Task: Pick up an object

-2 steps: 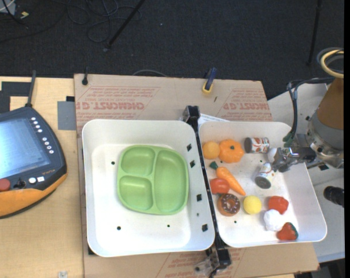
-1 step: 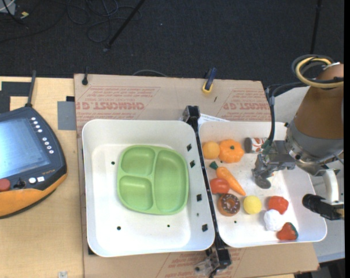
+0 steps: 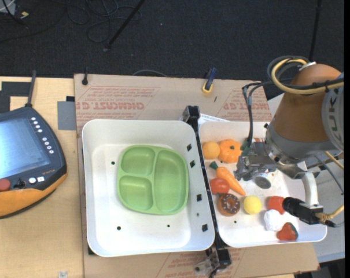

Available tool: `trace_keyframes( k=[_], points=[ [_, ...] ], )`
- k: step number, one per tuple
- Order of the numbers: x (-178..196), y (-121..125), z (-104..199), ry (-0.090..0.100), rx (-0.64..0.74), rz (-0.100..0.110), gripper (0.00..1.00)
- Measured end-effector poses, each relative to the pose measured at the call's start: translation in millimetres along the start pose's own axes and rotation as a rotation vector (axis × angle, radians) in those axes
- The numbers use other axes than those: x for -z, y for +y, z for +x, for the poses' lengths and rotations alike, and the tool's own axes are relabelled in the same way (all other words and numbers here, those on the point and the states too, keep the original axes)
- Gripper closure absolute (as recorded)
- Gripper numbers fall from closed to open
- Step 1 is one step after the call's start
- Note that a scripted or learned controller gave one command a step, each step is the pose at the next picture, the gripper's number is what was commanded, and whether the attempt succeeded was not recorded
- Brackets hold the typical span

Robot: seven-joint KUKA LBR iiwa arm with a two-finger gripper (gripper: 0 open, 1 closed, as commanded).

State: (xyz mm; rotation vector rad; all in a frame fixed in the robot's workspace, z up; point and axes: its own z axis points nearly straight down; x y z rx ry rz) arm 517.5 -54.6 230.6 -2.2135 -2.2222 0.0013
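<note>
A robot arm is reaching from the right into the right bin (image 3: 313, 236) of toy food.

The gripper (image 3: 251, 168) is hanging low over the carrot (image 3: 231, 180) and tomato (image 3: 219, 185); whether it is grasping anything cannot be told. A doughnut (image 3: 228, 204), lemon (image 3: 252, 204), orange (image 3: 210, 150) and small pumpkin (image 3: 229, 150) are lying nearby. A green divided plate (image 3: 152, 179) is sitting in the left bin (image 3: 99, 213).

The brown cardboard sheet (image 3: 134, 100) under the bins had red letters printed upside down, too blurry for me to read.
</note>
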Motion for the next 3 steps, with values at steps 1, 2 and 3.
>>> trace_keyframes(
  k=[1, 2, 3],
  points=[
    [-6.2, -3.2, 45.3, 0.0, 0.0, 0.001, 1.0],
    [-1.3, 9.8, 91.0, -0.001, 0.0, -0.001, 1.0],
    [3.9, 1.1, 127.8, -0.002, -0.001, -0.001, 1.0]
  ],
)
